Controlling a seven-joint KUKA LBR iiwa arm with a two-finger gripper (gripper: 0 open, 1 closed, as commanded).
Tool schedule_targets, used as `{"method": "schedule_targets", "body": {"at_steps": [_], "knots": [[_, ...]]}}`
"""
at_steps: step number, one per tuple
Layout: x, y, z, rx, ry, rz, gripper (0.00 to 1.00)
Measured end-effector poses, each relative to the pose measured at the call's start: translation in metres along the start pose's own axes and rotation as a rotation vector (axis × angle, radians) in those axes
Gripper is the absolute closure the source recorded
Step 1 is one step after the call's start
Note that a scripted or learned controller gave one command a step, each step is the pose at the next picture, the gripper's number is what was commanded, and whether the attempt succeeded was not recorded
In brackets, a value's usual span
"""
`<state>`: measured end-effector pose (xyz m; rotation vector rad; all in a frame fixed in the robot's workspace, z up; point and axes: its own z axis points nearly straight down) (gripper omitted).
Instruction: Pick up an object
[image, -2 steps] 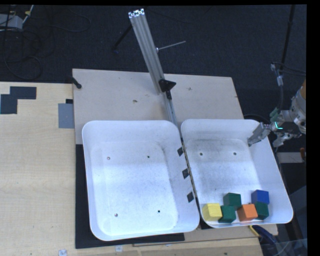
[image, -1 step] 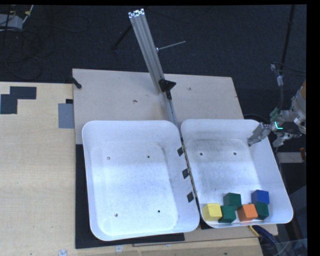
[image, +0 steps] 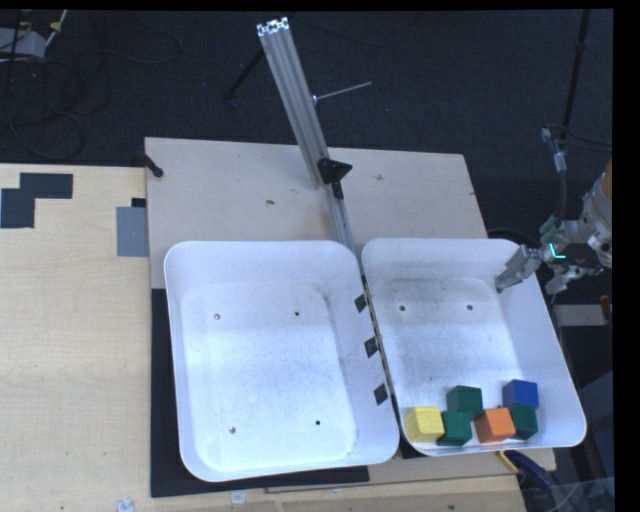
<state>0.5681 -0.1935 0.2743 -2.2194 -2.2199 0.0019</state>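
So the blocks are all jammed into the near corner of the right bin (image: 470, 300): a yellow block (image: 425, 421), two dark green blocks (image: 464, 399) (image: 456, 428), an orange block (image: 494, 425), a blue block (image: 520, 392) and another green block (image: 524, 421) tucked beside the orange. They're touching or nearly touching, right up against the bin's front wall. The left bin (image: 262, 350) has nothing to grab.

That cluster is where I'd expect trouble. With the blocks packed that tight, the fingers probably have no gap to drop into, so one finger could land on top of a neighbour and just shove the pile around. The wall is close too, so a finger on that side might hit the rim instead of going down. And if it pinches two blocks at once, one likely slips out on the lift. The yellow one on the left end, or the blue one at the back, looks like the best bet since each has an open side.

The tool (image: 522, 266) sits at the far right edge of the right bin, well apart from the blocks, reaching in from the right at a slant over the rim. It's small and dark against the background; I honestly can't tell how it's set. Nothing is in it as far as I can see.
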Motion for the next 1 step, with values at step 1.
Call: {"method": "schedule_targets", "body": {"at_steps": [1], "knots": [[0.0000,0.0000,0.0000,0.000,0.000,0.000,0.00]]}}
